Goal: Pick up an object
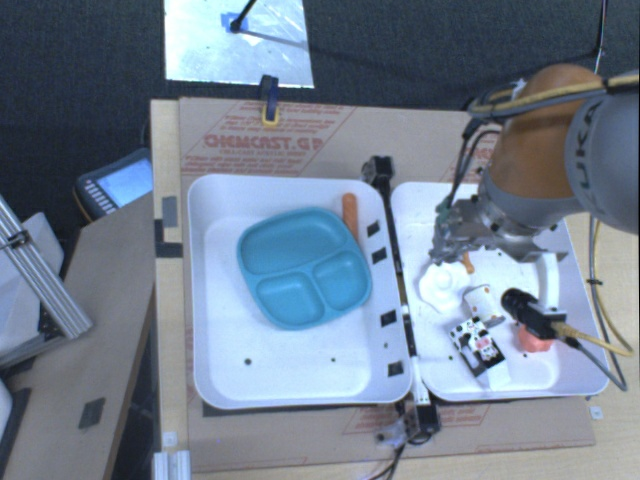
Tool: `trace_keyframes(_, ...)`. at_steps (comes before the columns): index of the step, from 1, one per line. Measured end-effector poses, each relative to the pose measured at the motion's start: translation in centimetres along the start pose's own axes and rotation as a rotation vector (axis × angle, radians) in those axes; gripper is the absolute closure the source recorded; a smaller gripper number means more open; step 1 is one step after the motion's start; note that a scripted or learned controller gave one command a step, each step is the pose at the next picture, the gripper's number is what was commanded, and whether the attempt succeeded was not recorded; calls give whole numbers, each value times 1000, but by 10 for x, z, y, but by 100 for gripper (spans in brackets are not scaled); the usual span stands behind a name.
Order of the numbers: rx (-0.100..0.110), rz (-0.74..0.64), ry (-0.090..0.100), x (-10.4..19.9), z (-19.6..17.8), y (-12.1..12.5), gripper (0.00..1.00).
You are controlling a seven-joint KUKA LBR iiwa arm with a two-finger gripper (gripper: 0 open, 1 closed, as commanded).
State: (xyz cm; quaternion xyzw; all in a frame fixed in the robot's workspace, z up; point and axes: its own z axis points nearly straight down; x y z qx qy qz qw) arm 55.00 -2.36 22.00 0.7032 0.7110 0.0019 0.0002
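My gripper point(449, 252) hangs low over the left part of the right bin point(420, 203). Just below it lies a white rounded object point(437, 287), and a small orange piece point(467, 263) sits right beside the gripper. Further toward the front are a small white item point(478, 297), a black-and-white patterned block point(476, 346) and a red-orange object point(536, 341). I see nothing held by the gripper.
The left bin point(215, 368) holds a blue divided plate point(303, 267) with an orange stick-shaped thing point(350, 214) at its far right rim. A black divider point(392, 268) runs between the bins. A white curved piece point(548, 271) lies at the right bin's right side.
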Motion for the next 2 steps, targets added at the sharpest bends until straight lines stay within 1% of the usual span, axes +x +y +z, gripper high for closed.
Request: trace_keyframes(2,3,1,0,106,14,-7,100)
